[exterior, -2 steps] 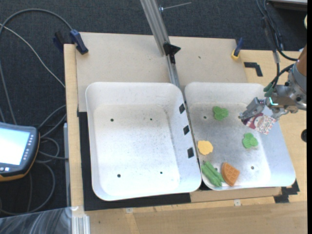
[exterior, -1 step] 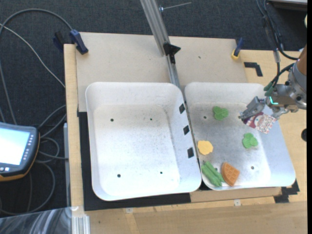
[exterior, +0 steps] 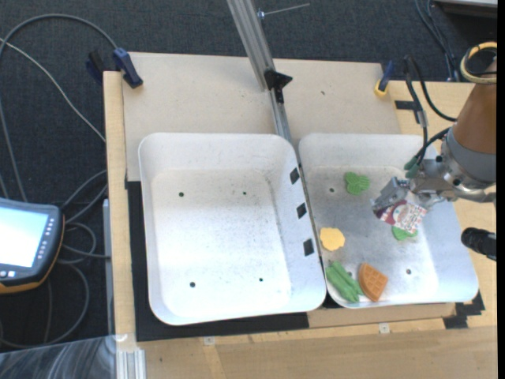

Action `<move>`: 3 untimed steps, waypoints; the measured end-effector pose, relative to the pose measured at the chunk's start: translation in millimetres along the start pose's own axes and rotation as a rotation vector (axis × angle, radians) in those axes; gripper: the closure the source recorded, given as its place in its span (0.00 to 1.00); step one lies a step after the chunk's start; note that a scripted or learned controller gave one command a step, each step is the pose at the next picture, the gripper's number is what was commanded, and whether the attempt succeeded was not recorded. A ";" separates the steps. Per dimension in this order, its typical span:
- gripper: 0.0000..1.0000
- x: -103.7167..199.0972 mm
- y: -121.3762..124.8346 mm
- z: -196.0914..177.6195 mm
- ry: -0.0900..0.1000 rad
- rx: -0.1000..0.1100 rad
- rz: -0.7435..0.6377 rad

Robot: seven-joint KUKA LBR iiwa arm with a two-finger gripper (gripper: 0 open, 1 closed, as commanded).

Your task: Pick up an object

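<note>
My gripper (exterior: 392, 200) hangs low over the right bin (exterior: 442, 279), near its right-hand middle. Directly beside and below it lies a pink and white packet (exterior: 408, 214), with a green piece (exterior: 404, 232) poking out under the packet's lower edge. The gripper's tip touches or overlaps the packet, and I cannot tell whether it has hold of it. Elsewhere in the same bin are a small green lump (exterior: 357, 183) to the gripper's left, a yellow piece (exterior: 332, 238), a long green piece (exterior: 342, 279) and an orange wedge (exterior: 372, 281) near the front edge.
The left bin (exterior: 158, 212) stands beside the right one, with a raised divider (exterior: 300, 212) between them. A slanted metal rod (exterior: 251, 34) reaches down to the bins' rear junction. Cables and clamps (exterior: 384, 78) sit at the bench's back right.
</note>
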State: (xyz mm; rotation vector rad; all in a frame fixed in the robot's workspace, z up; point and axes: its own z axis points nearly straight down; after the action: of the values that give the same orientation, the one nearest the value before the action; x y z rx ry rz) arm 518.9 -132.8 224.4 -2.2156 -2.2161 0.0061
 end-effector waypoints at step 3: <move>1.00 -0.6 -1.2 93.2 -0.001 -0.009 0.000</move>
State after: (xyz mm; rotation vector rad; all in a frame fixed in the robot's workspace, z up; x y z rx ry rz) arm 516.9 -133.2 131.2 -2.2206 -2.2212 -0.0026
